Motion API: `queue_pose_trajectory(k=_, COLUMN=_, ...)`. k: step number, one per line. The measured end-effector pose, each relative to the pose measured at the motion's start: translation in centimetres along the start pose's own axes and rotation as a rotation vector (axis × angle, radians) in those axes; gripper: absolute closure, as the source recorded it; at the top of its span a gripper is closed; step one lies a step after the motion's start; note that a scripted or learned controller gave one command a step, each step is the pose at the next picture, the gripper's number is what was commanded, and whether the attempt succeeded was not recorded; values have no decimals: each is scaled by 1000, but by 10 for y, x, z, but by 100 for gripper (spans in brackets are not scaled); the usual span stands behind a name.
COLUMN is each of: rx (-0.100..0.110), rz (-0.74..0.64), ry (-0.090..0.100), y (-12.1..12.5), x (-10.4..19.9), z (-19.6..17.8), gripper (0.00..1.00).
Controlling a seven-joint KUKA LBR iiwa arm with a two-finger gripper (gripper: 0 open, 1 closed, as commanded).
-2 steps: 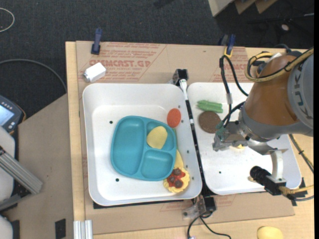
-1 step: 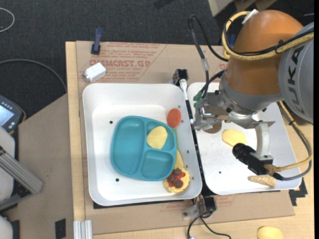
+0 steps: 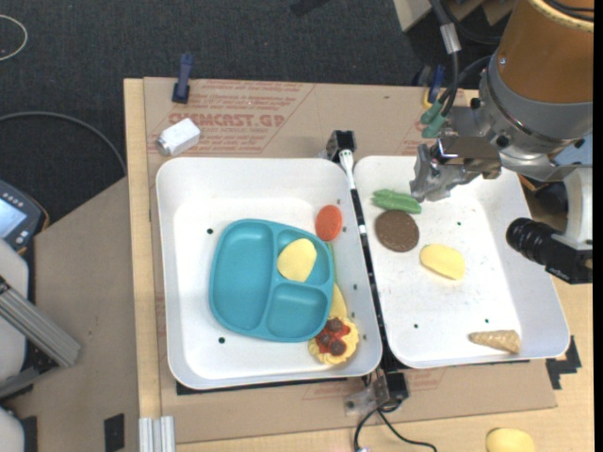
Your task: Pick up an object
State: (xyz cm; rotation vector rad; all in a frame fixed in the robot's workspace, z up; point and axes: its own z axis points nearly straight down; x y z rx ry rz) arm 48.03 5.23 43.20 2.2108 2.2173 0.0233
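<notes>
1. Camera view, arm: the grey arm with its orange band reaches in from the upper right, and the gripper [image 3: 426, 188] hangs over the far left part of the right bin [image 3: 537, 281].
2. Fingers: whether they are spread or closed cannot be told from this slant; nothing shows between them.
3. Right bin, near the gripper: a green pea pod [image 3: 396, 201] lies just left of and below the gripper tip, close to the bin's left wall. Whether the tip touches it is unclear.
4. Just below the pod, touching or nearly so, sits a round brown cookie [image 3: 397, 231].
5. A yellow potato-like piece [image 3: 443, 261] lies near the cookie, toward the bin's middle.
6. A tan cone-shaped piece [image 3: 497, 341] rests near the bin's front right corner, well apart from the rest.
7. Left bin [image 3: 179, 252]: a blue divided plate [image 3: 247, 281] fills its centre, with a pale yellow piece [image 3: 298, 259] in the plate's upper right compartment.
8. An orange-red round piece [image 3: 329, 221] sits just beyond the plate's far right corner, near the wall between the bins.
9. A yellow piece with red bits [image 3: 334, 338] lies at the plate's front right edge.
</notes>
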Motion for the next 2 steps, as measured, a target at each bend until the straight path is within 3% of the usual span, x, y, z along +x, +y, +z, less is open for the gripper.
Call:
queue_pose_trajectory(k=1, rx=26, rz=8, ry=-5, y=-3, x=-32, z=85, gripper=100)
queue_pose_trajectory(k=2, rx=10, rz=-5, ry=-1, y=-1, x=23, z=22, gripper=100)
